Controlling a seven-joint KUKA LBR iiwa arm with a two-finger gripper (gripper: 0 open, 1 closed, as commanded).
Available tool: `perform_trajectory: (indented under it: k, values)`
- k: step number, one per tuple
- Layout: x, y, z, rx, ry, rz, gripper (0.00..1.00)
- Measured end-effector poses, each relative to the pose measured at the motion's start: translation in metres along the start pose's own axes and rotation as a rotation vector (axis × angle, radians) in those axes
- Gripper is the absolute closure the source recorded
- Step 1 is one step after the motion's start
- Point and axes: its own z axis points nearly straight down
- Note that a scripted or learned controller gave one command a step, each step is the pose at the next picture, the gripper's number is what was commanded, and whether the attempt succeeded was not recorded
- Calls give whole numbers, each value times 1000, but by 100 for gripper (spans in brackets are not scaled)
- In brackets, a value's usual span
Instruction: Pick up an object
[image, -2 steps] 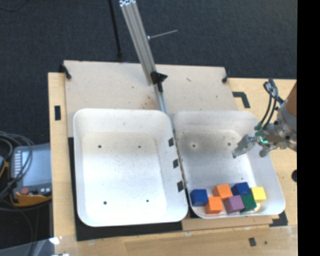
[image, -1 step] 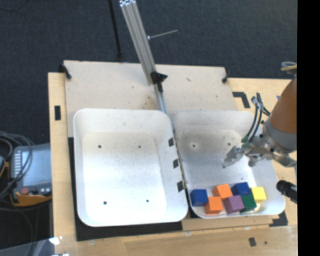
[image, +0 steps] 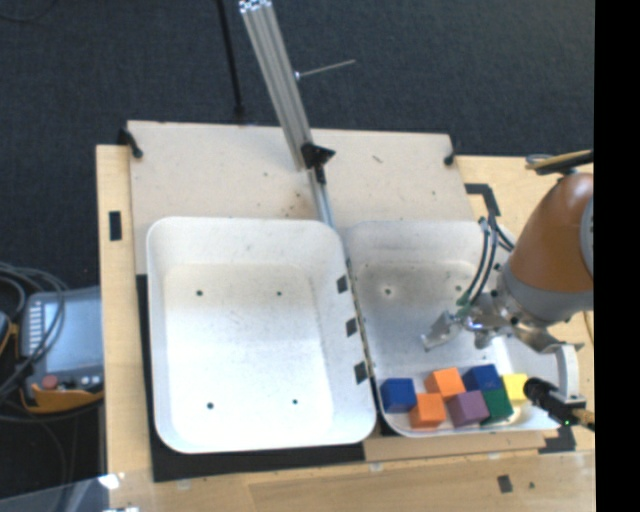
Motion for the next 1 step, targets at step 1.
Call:
perform_trajectory:
  k: [1]
  values:
    - [-5, 4, 60, -6, -2, -1, 0]
